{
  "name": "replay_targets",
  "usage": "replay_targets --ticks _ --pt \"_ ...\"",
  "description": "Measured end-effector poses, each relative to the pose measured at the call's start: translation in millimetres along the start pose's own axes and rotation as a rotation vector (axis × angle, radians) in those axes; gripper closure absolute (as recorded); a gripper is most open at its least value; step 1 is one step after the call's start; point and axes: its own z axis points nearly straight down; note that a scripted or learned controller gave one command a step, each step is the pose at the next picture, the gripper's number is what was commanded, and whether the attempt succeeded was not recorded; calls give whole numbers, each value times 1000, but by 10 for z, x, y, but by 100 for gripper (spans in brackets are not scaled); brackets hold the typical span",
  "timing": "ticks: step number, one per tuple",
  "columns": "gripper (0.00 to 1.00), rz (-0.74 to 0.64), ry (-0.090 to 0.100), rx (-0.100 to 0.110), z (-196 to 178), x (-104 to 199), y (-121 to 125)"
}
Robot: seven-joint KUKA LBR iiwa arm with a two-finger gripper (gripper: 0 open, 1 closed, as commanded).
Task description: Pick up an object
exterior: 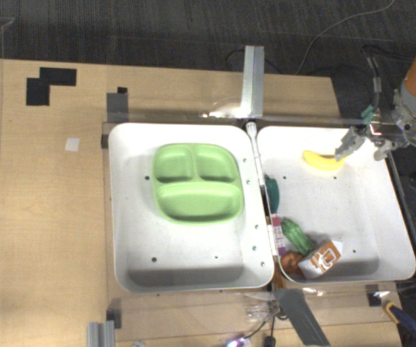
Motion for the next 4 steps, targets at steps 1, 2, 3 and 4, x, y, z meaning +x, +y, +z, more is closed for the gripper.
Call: replay_targets --ticks 1,2,3,4 --pt "0 105 0 0 830 29 634" --pt "0 340 -4 -20 1522 150 738" --pt "0 157 2 -11 1584 -119 803" --pt "0 30 -2 -3 1643 -375 677"
